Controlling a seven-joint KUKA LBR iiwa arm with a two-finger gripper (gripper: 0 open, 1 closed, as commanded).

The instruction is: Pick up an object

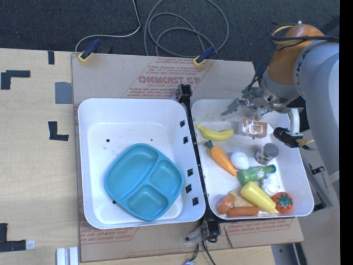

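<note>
The right bin (201,110) holds several toy foods: a yellow banana (216,132), an orange carrot (223,159), a white egg (240,160), a green bottle (255,173), a yellow piece (258,196), a red strawberry (283,202) and a sausage (242,211). A small orange-and-white carton (253,128) and a grey can (268,152) lie near the bin's right side. My gripper (246,110) hangs over the bin's far part, just above the carton, open with nothing between its fingers.
The left bin (88,115) holds a blue divided plate (144,181). A black divider (190,142) runs between the bins. The grey arm with its orange band (295,37) fills the upper right. Cables (182,21) lie behind the bins.
</note>
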